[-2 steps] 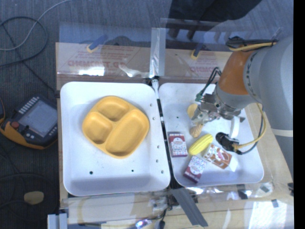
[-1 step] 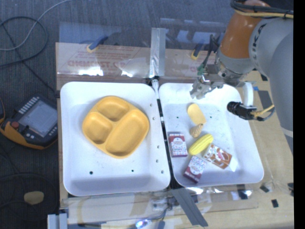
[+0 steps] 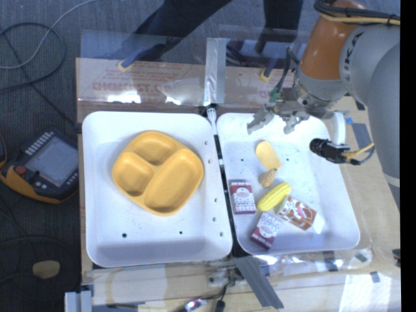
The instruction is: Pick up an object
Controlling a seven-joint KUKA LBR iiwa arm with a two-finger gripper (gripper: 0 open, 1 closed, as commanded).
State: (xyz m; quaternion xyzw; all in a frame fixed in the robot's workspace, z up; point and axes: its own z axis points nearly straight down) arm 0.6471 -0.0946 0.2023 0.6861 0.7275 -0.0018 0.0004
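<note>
A: Cardboard, by the look: two small red packets [image 3: 266,229] lie nearest in the right bin [image 3: 338,229], light and stiff, best pinched across their short sides.

B: And the yellow corn cob [image 3: 273,196] behind them?

A: Likely smooth plastic and prone to roll; grip it mid-body. It touches a packet, while open floor lies farther back.

B: The hand [image 3: 279,117]?

A: Spread open, holding nothing, above the far rim beyond the pale yellow piece [image 3: 267,155].
</note>
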